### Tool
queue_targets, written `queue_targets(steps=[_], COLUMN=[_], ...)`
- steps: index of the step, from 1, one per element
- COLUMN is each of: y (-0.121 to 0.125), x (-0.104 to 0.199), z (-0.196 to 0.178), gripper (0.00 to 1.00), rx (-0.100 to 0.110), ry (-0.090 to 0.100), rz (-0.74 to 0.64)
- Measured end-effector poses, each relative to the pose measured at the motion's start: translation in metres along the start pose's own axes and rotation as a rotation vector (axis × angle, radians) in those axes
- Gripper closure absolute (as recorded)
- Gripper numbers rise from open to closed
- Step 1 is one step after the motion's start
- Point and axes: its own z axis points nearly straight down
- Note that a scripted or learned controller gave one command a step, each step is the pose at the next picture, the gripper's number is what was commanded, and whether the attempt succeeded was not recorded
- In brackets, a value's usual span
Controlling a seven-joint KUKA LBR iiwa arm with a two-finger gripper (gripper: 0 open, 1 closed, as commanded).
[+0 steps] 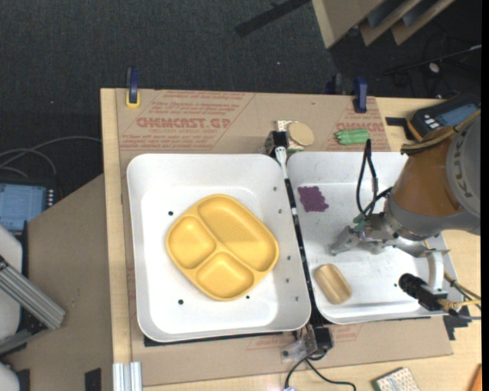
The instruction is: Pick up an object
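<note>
Tan block (332,282), purple scrap (312,198) in right bin (367,311) — yellow tray (221,246) in left bin (145,252); jaws' state unclear.

Dark grey carpet floor (153,38) behind a brown board benchtop (199,114) with red print, held by 2 blue clamps (133,85). Cardboard boxes (374,19) top right; black cables (46,153) left.

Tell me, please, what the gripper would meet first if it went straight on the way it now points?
The gripper points toward the left of the right bin. Going straight on, it would probably meet bare bin floor first, then the wall between the bins. The purple object and the tan object seem to lie either side of that line, though depth is unclear.
</note>
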Motion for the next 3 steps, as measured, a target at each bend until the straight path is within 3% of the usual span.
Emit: queue_targets(steps=[1, 3], y=[0.041, 0.122], x=[0.028, 0.024], z=[-0.002, -0.004], gripper=[0.0, 0.0], rx=[-0.015, -0.016], ry=[-0.002, -0.003], rz=[-0.01, -0.01])
